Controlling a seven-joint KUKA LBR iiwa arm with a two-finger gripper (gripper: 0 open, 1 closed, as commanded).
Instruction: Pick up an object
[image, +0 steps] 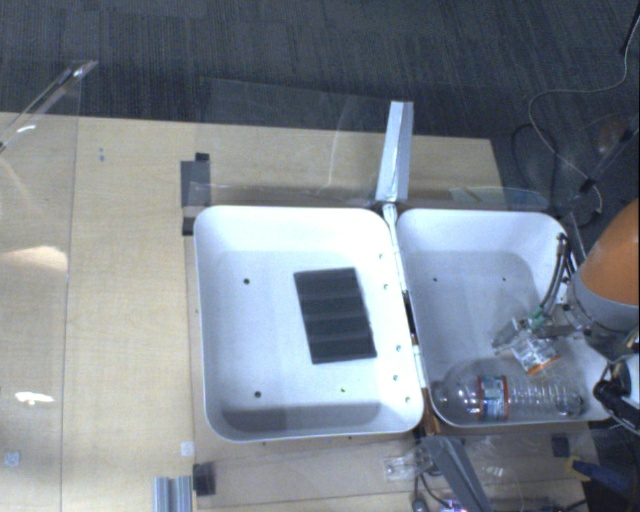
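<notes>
Claw (535, 340) low in right bin (470, 250), just above clear bottle (510, 397); finger state unclear, nothing visibly lifted yet.

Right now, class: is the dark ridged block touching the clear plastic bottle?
Apart. The camera view shows the dark ridged block in the left bin, the clear plastic bottle in the right bin.

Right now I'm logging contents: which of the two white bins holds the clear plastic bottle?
The right white bin: the clear plastic bottle lies along its near edge. The left white bin holds a dark ribbed block.
</notes>
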